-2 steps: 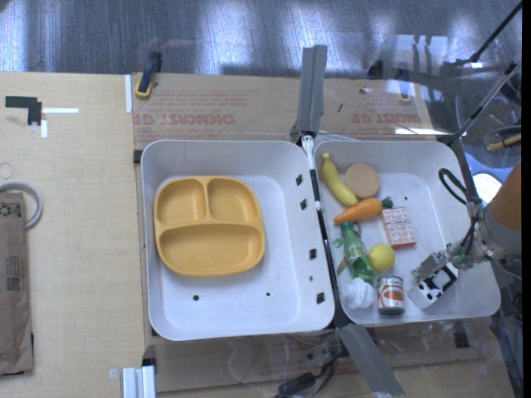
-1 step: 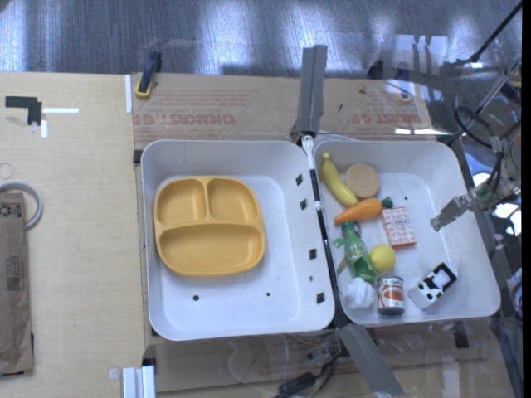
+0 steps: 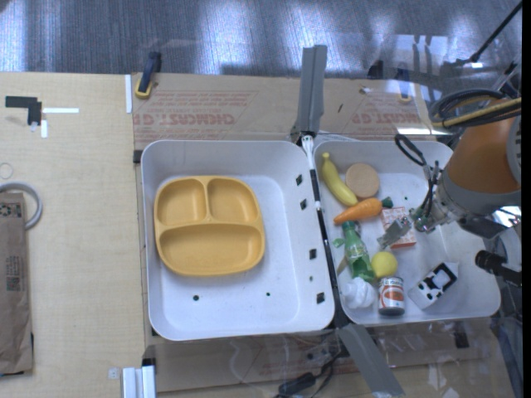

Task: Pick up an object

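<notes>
The right bin [image 3: 465, 305] holds a banana [image 3: 337, 182], a round tan disc [image 3: 362, 180], a carrot [image 3: 358, 211], a green bottle [image 3: 356, 250], a lemon [image 3: 383, 264], a white crumpled item [image 3: 359, 293], a small can [image 3: 391, 295], a black-and-white block [image 3: 435, 283] and a small red-and-white box [image 3: 401, 223]. My gripper [image 3: 395, 234] reaches in from the right and hangs low over the red-and-white box, just right of the carrot and above the lemon. The orange-banded arm [image 3: 484, 162] covers the bin's right side.
The left bin [image 3: 241, 305] holds a yellow divided plate [image 3: 210, 225]. A grey divider post [image 3: 312, 89] stands between the bins at the back. Black cables [image 3: 465, 102] loop behind the arm. Cardboard lies under both bins.
</notes>
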Controlling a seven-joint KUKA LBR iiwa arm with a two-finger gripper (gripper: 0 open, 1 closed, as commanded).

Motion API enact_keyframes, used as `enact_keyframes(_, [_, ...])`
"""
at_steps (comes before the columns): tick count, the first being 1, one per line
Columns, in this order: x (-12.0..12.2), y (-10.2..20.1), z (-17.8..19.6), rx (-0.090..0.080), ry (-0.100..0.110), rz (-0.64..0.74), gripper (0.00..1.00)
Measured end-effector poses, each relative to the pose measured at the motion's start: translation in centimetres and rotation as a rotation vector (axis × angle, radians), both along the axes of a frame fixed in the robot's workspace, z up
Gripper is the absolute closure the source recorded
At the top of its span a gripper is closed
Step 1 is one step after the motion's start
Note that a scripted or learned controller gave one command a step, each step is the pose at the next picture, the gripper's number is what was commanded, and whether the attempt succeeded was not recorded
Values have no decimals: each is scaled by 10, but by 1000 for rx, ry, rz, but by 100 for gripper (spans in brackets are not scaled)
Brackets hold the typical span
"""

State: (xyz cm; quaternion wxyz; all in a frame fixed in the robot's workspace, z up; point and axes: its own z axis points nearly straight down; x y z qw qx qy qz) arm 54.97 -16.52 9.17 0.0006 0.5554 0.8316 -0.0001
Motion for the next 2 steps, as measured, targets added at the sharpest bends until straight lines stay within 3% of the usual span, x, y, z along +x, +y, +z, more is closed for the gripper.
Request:
enact_keyframes(1, [0,-1,9,-1,-1,-3,100])
enact_keyframes(2, [4,37,113,-1,0,-3,100])
